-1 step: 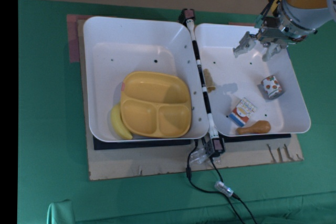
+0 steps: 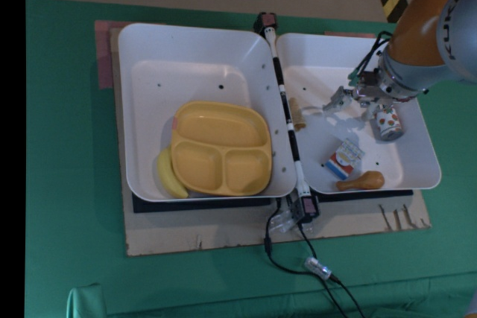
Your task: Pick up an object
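From the camera above, two shallow white bins sit side by side on the green worktop. The right white bin is the landmark here. The grey arm with the orange band reaches in over its far right part. The end effector hangs low over the middle of that bin, and its thin fingers look spread apart with nothing between them, though they are small and a bit blurry, so this is a fair guess.

The nearest thing to pick up is a small round can with red dots. It sits near the bin's right wall, just beside the end effector, a little toward the front and right of it. It seems to stand tilted, with its long side pointing front to back.

A little flat box in red, white and blue lies nearer the front of the bin. A brown toy drumstick lies by the front wall, with its long side running left to right.

In the left white bin are a yellow plastic tray with three parts and a yellow banana.
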You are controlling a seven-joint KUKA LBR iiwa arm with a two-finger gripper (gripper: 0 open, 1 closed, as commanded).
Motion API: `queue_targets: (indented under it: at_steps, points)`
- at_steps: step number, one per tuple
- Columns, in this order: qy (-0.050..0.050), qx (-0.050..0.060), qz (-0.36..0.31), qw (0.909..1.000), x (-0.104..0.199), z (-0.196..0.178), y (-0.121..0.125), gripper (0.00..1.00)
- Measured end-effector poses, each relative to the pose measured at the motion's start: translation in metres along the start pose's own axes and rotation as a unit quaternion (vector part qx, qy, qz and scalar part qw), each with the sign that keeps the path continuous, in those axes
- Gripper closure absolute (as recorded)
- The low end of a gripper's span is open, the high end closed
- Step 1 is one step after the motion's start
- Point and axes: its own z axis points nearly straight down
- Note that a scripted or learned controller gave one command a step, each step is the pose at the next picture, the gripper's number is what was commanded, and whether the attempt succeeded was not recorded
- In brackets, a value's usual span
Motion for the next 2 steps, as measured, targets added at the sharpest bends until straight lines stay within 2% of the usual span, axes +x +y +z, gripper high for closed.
queue_targets:
  at_steps: [1,2]
  points:
    - [0.002,-0.006,-0.003,1.0,-0.024,0.004,-0.052,0.0]
    - [0.003,-0.007,-0.005,1.0,-0.03,0.003,-0.094,0.0]
